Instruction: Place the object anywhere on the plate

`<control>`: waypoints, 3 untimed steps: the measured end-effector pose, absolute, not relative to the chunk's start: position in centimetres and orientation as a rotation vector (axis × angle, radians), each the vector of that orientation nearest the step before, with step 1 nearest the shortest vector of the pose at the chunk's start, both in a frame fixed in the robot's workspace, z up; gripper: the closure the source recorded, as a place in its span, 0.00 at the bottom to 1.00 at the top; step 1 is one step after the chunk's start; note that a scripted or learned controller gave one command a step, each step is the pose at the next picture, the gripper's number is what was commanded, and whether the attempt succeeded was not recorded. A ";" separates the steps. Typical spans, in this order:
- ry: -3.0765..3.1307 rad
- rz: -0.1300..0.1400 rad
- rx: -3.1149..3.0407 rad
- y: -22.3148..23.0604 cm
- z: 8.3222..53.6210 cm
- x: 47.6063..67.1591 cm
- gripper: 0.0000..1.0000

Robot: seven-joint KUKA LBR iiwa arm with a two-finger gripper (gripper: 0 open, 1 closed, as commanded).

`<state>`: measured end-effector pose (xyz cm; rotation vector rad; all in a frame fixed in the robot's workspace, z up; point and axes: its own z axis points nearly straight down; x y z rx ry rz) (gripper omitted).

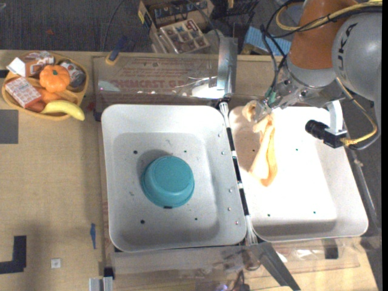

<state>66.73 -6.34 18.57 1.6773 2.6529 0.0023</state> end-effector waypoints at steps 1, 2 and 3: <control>2.650 0.002 1.679 -6.5 22.6 66.8 1.00; 2.933 0.001 1.120 -2.3 21.7 64.4 1.00; 3.096 0.003 0.515 2.8 22.5 62.1 1.00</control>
